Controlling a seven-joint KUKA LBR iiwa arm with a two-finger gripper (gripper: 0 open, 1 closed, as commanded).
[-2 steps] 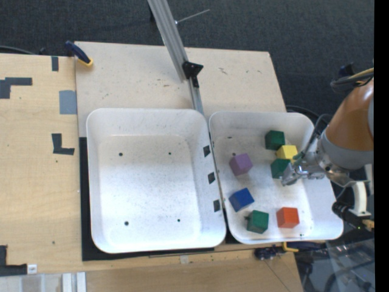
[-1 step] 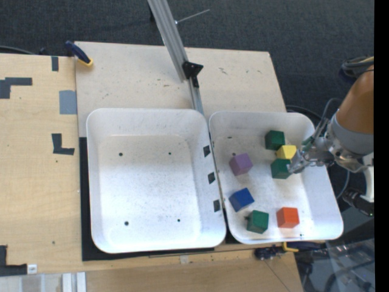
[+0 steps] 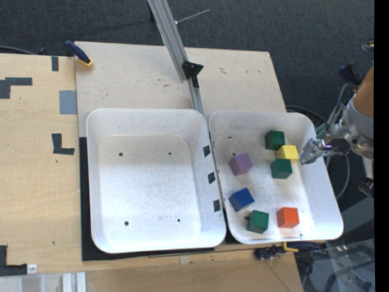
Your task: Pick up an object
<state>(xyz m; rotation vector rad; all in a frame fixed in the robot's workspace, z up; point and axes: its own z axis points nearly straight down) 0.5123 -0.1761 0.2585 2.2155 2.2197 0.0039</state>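
Orange cube (image 3: 288, 216) near right bin (image 3: 325, 224) front; gripper (image 3: 308, 152) beside yellow cube (image 3: 290, 152), possibly touching; no readable labels.

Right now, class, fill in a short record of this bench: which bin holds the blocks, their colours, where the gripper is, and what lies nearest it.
bins: two white bins, left bin and right bin
blocks in right bin: three green, yellow block, purple block, blue block, orange block
gripper position: gripper at the right bin's right rim
nearest block: yellow block
fingers: state unclear
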